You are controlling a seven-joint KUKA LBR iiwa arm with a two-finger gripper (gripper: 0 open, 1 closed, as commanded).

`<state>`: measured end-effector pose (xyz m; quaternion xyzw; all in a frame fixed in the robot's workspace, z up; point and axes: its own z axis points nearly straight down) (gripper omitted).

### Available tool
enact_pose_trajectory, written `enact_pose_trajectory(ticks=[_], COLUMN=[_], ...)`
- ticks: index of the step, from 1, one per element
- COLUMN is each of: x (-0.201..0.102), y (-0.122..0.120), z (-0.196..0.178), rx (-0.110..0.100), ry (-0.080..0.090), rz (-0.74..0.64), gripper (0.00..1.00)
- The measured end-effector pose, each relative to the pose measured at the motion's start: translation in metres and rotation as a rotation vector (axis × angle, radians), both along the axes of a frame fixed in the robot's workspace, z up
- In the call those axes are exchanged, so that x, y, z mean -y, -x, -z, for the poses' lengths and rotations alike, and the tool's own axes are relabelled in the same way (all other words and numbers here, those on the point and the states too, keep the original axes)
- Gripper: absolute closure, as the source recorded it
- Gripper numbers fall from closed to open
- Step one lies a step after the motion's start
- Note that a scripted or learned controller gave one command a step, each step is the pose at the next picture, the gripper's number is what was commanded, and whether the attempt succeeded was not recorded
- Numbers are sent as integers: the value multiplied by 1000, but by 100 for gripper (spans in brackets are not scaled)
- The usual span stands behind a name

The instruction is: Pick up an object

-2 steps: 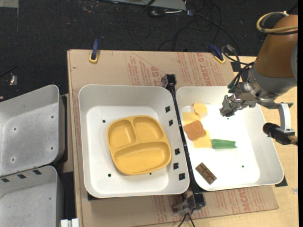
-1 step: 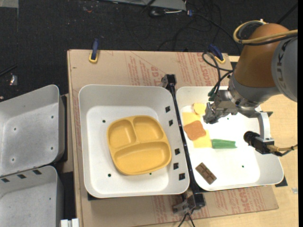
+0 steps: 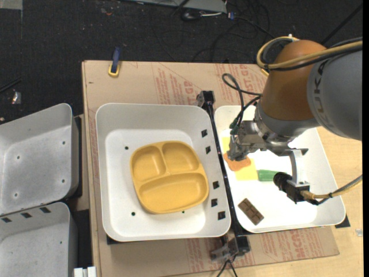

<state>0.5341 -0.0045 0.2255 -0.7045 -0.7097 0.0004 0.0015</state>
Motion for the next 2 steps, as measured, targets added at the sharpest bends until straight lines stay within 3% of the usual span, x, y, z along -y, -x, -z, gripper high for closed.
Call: enact_pose_trajectory(ticks=[2], x=[-100], y=[25], z=[5], rx=[1], ry=[0], rz=[-1], gripper=[100])
